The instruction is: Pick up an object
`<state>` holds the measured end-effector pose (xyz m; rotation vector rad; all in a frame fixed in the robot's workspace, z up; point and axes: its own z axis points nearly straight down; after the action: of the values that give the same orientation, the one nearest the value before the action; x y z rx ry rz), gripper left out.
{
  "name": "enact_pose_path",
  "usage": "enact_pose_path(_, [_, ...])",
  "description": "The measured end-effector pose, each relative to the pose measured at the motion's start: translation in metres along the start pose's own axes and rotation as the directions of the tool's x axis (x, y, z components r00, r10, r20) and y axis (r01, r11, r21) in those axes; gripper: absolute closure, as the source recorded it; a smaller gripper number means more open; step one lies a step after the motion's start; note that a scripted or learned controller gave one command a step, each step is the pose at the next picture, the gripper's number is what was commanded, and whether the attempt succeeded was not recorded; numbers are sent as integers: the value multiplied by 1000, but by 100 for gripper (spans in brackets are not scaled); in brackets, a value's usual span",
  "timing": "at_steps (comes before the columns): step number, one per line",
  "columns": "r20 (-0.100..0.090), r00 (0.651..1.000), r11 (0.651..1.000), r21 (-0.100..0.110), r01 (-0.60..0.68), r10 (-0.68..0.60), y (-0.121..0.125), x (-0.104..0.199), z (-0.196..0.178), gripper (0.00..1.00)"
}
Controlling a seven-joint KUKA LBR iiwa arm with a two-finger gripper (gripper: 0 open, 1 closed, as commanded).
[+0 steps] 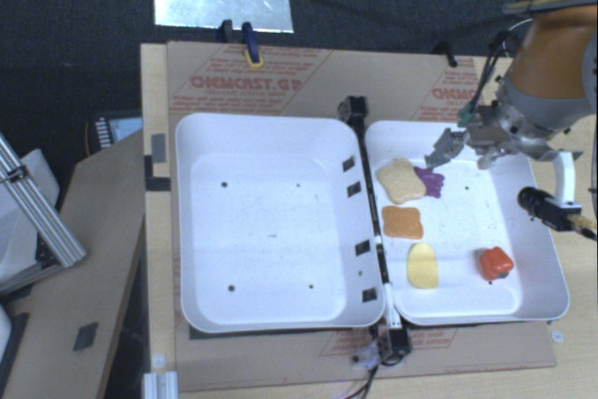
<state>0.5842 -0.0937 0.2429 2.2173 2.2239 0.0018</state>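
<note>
Yellow toy piece (422,265) nearest, right bin (542,294) | purple toy (431,181) beside bread slice (402,181), under gripper (447,148) | likely light, rigid; pinch its narrow sides | claw state: cannot tell

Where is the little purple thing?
In the camera view, the purple thing lies in the right bin, near its upper left part, touching the right edge of the tan bread-shaped piece, just below the claw.

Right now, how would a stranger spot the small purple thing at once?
Look in the right-hand white bin, along its left side, where pale food-like pieces sit in a column. At the top lies a tan bread-shaped piece; the small crumpled purple object touches its right edge, the only purple item there.
</note>
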Motion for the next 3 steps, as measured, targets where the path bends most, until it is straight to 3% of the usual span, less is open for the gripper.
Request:
enact_pose_path(1, [-3, 1000, 1000, 10, 0, 0, -59, 38, 62, 0])
enact_pose_path(2, [-2, 1000, 1000, -6, 10, -10, 14, 107, 58, 0])
enact_pose_path(3, [0, 1000, 1000, 3, -8, 8, -63, 28, 29, 0])
